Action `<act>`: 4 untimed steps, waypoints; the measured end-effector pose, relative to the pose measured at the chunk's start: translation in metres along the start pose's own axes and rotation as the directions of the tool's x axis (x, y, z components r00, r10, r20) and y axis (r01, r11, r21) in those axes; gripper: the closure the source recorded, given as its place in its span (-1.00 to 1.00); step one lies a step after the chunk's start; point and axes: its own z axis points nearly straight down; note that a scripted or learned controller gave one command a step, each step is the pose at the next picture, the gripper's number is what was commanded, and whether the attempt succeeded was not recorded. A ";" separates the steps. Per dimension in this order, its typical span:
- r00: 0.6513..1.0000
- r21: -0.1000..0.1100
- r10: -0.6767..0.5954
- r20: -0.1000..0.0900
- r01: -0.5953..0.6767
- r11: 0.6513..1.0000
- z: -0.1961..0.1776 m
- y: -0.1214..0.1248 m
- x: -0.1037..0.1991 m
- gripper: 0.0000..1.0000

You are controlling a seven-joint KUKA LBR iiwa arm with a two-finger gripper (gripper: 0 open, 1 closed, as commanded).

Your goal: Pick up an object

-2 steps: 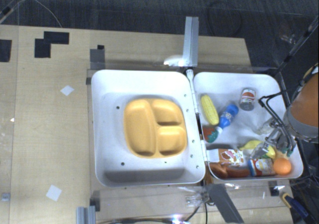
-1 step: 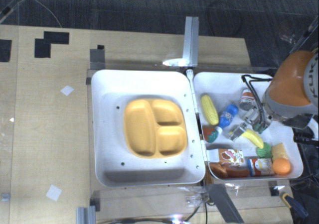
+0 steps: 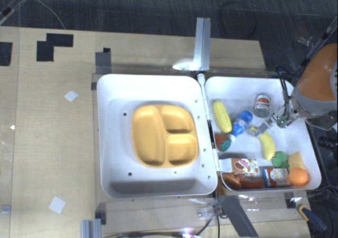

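My gripper (image 3: 268, 125) hangs low in the right bin (image 3: 301, 136), reaching in from the right under the orange band of the arm (image 3: 318, 79). It sits just above a small yellow banana (image 3: 268, 146) and just right of a blue bottle (image 3: 240, 124). A silver can (image 3: 262, 104) stands a little behind it. An ear of corn (image 3: 222, 116) lies near the bin's left wall. I see nothing held in the gripper.
Along the right bin's front lie a ketchup bottle (image 3: 247, 167), a second bottle (image 3: 275, 176), an orange (image 3: 298, 177), a green piece (image 3: 280, 158) and a brown sausage (image 3: 240, 182). The left bin (image 3: 113, 126) holds a yellow divided tray (image 3: 163, 135).
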 end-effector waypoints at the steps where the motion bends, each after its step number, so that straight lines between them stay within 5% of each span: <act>1: 0.938 -0.002 0.347 0.000 -0.347 0.938 0.006 -0.004 0.048 -1.00; 2: 0.879 -0.003 0.476 -0.002 -0.476 0.879 0.006 0.079 0.075 -1.00; 3: 0.994 0.015 0.111 -0.012 -0.111 0.994 0.007 0.122 0.023 -1.00; 4: 0.995 0.012 0.104 -0.004 -0.104 0.994 -0.005 0.122 0.021 1.00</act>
